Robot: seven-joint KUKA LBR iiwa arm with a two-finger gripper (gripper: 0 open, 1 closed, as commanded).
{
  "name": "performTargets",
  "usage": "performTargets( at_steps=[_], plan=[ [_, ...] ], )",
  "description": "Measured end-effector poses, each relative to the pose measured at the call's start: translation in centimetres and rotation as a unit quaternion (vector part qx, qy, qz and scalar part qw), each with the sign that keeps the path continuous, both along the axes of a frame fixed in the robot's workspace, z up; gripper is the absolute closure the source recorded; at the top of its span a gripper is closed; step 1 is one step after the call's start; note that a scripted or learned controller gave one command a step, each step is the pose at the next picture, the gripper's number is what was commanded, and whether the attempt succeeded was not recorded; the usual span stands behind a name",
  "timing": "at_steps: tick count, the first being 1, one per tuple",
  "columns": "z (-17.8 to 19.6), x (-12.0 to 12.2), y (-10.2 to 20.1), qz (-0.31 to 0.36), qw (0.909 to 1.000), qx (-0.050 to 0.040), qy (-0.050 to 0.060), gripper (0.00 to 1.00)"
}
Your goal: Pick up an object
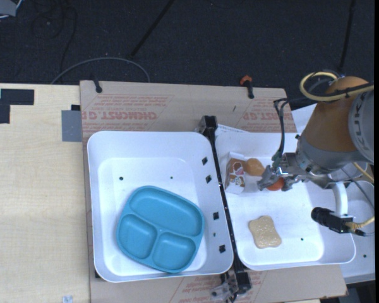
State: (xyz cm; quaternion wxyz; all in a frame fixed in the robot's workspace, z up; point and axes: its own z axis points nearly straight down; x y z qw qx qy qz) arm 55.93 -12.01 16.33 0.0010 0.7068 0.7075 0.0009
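My gripper point(275, 180) reaches in from the right, low over the upper middle of the right bin point(303, 257). A small red-orange object point(276, 185) sits at its fingertips; I cannot tell whether it is gripped. Just to the left lie a clear packet with a printed label point(235, 173) and a tan rounded item point(255, 166). A beige cracker-like piece point(264, 231) lies lower in the right bin.
A blue divided plate point(159, 228) lies in the left bin point(107, 169). A black clamp bar point(218, 201) runs between the bins. A black cylindrical part point(331, 219) and cables hang off the arm at right.
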Motion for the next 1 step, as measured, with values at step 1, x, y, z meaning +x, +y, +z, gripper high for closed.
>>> performTargets(
  at_steps=[1],
  plan=[
    [6.35,-0.04,-0.24,0.0,1.0,-0.0004,-0.001,1.0]
  ],
)
